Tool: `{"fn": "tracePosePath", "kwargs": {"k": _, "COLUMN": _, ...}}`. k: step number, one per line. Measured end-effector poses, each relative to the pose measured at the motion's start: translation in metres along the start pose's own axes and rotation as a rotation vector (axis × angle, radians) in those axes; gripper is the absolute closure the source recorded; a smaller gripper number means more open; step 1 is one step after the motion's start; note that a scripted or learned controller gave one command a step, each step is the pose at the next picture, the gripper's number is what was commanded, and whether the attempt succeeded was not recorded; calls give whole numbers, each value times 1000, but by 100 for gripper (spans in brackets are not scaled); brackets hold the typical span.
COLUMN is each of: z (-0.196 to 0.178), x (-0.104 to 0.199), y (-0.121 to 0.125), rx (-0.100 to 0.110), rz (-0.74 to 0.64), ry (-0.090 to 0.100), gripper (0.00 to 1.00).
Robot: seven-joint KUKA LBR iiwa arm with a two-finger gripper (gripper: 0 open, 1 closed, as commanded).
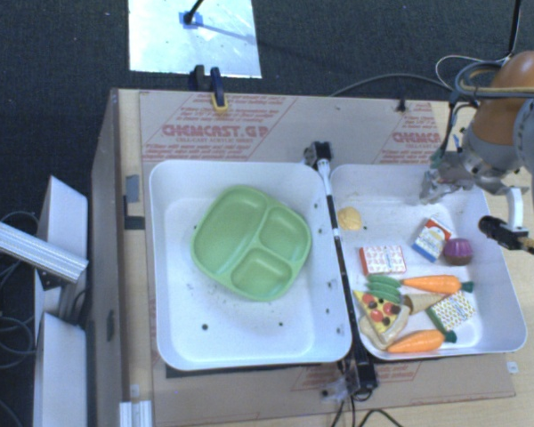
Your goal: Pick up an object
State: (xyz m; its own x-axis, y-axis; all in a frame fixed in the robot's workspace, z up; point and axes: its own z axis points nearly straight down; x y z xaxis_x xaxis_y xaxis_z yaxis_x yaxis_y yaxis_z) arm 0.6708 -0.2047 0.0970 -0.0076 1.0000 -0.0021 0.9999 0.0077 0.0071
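Grey pincer (434,188) hovers over right white bin's (514,314) far edge, jaw state unclear at this angle, nothing gripped. Nearest target: small red-white-blue carton (432,238), just below it, lying free for grabbing.

- One fixed camera looks down from above the bench (249,118) at a slant, far enough back to take in its whole top.
- Both bins show whole: left bin (182,327), right bin (498,314).
- The arm (507,118) enters at the right edge.
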Motion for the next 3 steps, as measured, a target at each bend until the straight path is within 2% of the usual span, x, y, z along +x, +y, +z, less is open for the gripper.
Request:
{"fn": "tracePosePath", "kwargs": {"k": 1, "z": 0, "x": 0, "y": 0, "rx": 0, "rz": -1, "ry": 0, "gripper": 0}}
{"fn": "tracePosePath", "kwargs": {"k": 2, "z": 12, "x": -1, "y": -59, "rx": 6, "rz": 6, "ry": 2, "gripper": 0}}
{"fn": "tracePosePath", "kwargs": {"k": 3, "z": 12, "x": -1, "y": -16, "rx": 3, "rz": 4, "ry": 1, "gripper": 0}}
